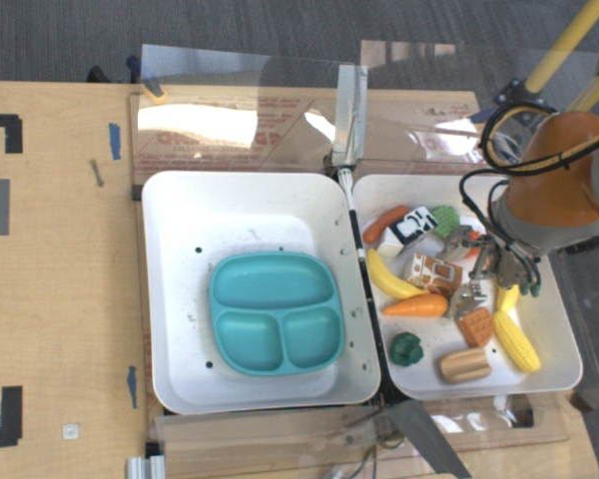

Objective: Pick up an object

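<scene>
While the gripper is hanging over the right bin, finger state untellable, 1 carrot, 1 banana and 1 corn cob are lying inside; 1 teal plate is sitting in the left bin.

We note two white bins. Left bin holds a teal divided plate. Right bin holds banana, carrot, corn cob, bread roll, green piece. Gripper sits low among the toys.
</scene>
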{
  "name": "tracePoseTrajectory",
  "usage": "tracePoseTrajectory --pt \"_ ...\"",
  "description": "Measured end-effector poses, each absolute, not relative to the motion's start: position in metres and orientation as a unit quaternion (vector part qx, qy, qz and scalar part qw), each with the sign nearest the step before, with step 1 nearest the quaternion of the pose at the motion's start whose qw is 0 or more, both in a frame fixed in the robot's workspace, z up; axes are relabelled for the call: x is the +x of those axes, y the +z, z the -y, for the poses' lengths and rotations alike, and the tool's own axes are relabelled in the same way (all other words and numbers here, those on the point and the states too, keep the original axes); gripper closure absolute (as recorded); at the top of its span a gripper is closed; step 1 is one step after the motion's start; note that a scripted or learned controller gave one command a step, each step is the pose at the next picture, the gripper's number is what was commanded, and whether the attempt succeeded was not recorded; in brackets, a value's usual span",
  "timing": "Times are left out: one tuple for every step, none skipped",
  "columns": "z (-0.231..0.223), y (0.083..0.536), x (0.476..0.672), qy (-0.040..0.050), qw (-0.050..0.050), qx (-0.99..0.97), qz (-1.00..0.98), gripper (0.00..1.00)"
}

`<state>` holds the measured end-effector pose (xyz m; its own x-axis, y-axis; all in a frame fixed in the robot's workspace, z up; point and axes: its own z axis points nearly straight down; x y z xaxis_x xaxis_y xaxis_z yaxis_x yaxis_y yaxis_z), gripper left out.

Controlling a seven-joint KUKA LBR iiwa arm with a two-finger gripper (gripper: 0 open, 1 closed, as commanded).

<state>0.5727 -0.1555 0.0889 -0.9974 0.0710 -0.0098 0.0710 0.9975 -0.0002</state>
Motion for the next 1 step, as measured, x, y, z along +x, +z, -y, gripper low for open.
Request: tracePoseTrajectory --pt "0.1605 0.0879 0.6353 -0.0008 0.005 0.009 -1.000 0.00"
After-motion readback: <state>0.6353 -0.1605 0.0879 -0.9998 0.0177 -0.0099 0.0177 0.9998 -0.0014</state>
